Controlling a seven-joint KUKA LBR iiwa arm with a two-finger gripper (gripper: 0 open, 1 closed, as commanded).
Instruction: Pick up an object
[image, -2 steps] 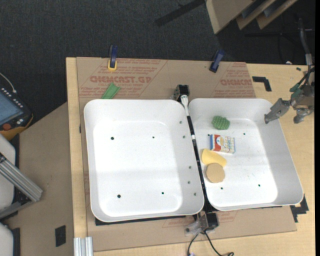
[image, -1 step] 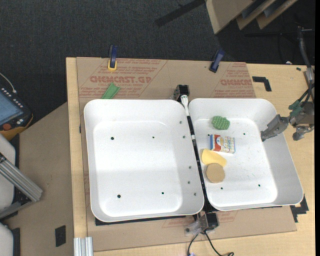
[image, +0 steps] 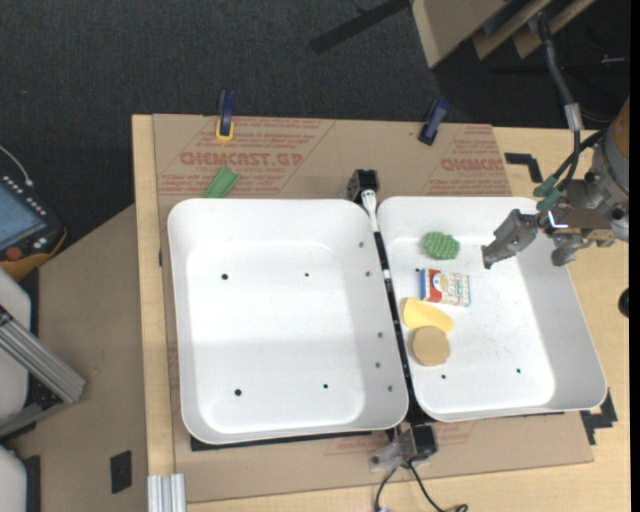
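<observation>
The tool is hovering over the right bin's far right part, fingers spread apart and gripping nothing. A green disc, a small carton, a yellow piece and a tan round are lying along that bin's left edge.
</observation>
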